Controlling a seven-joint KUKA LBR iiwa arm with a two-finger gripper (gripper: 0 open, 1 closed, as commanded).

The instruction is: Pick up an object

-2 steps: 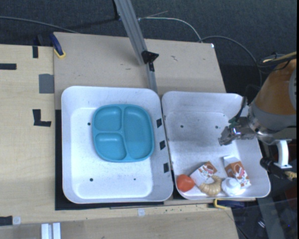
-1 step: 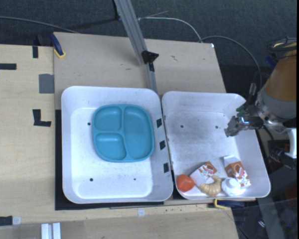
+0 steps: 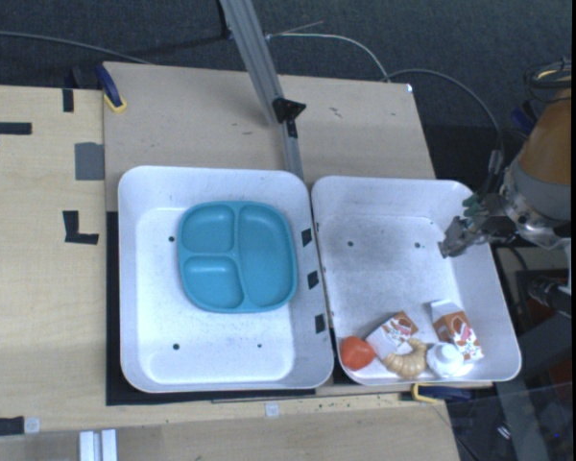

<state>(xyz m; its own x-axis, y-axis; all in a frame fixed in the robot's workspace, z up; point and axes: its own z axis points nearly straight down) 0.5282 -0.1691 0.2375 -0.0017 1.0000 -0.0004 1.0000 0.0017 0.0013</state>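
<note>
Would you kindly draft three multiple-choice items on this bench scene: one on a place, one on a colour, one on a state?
1. Where does the divided plate lie?
A. left bin
B. right bin
C. on the bare bench

2. What colour is the plate?
A. red
B. blue
C. yellow

3. Where is the tool?
A. over the left bin
B. resting on the plate
C. at the right bin's right side, away from the small objects

Answers: 1 A, it sits inside the left bin. 2 B, its surface is light blue. 3 C, the objects cluster at the near edge.

arm (image 3: 547, 176) cut off at right edge, small packets (image 3: 456, 329) too blurry to ID
</note>
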